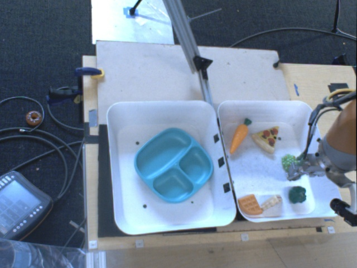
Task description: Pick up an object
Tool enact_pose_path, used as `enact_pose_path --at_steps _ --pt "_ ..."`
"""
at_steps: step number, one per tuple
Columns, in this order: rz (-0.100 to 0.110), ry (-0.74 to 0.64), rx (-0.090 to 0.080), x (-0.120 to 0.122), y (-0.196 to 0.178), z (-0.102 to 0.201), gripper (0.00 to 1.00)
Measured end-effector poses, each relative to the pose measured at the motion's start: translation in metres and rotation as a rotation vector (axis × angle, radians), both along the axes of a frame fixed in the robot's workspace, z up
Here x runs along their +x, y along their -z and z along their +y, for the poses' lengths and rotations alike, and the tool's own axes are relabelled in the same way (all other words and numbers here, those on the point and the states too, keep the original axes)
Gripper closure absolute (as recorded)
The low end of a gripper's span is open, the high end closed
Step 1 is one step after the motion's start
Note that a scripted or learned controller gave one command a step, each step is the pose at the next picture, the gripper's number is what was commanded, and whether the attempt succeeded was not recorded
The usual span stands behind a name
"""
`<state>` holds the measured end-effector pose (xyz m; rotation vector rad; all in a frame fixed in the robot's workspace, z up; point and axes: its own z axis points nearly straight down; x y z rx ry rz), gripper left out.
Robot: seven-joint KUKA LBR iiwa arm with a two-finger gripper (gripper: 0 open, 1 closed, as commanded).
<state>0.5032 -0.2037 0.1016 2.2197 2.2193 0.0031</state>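
In the right bin [304, 111] lie an orange toy carrot [239, 137], a pizza slice [268, 138], a pale green leafy piece [288, 162], a dark green broccoli [297, 194], an orange waffle piece [250, 205] and a beige stick [271, 202]. My gripper [294, 173] reaches in from the right and hangs low over the bin's right half. Its tip sits right beside the pale green piece, just below and to the right of it. The arm's wrist covers the bin's right rim.
The left bin [125, 116] holds a blue divided plate [174, 164]. A grey pole [184, 29] slants across the bench above the wall where the bins meet. Cables and a pendant lie on the floor at the left.
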Motion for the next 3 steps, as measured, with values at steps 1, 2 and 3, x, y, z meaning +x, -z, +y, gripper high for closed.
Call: enact_pose_path --at_steps 1,2,3 --pt "-0.005 -0.007 -0.002 0.001 -0.064 0.003 1.00" --pt "-0.007 -0.007 -0.003 0.006 -0.128 0.004 1.00" --pt "0.000 -0.007 -0.001 0.007 -0.136 0.004 1.00"
